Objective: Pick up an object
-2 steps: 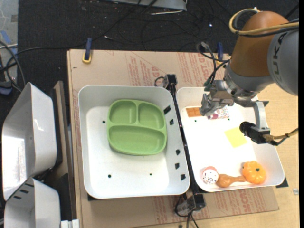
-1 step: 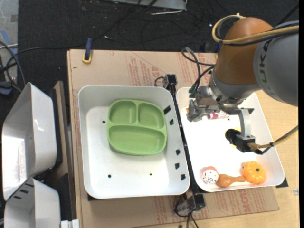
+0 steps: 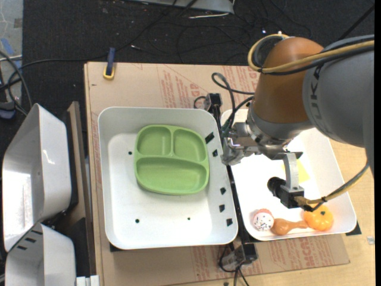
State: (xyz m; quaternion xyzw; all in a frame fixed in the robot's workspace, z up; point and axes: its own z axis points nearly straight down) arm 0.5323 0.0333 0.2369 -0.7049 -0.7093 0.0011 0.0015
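You have two white bins (image 3: 113, 159), one green divided plate (image 3: 172, 159), and three small toys (image 3: 292, 222).

Light green three-compartment plastic plate (image 3: 172, 159), plain, no pattern. Left shallow white bin (image 3: 119, 219) white with small black marks on floor and right wall. Right shallow white bin (image 3: 339, 177) white, yellow patch showing. Orange rounded toy (image 3: 320, 219). White ball with pink speckles (image 3: 261, 220). Grey arm with orange band (image 3: 286, 70). Tan cardboard sheet (image 3: 178, 79), red print.

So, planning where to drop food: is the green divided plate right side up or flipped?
Right side up: the green divided plate lies flat in the left bin, its three compartments facing up.
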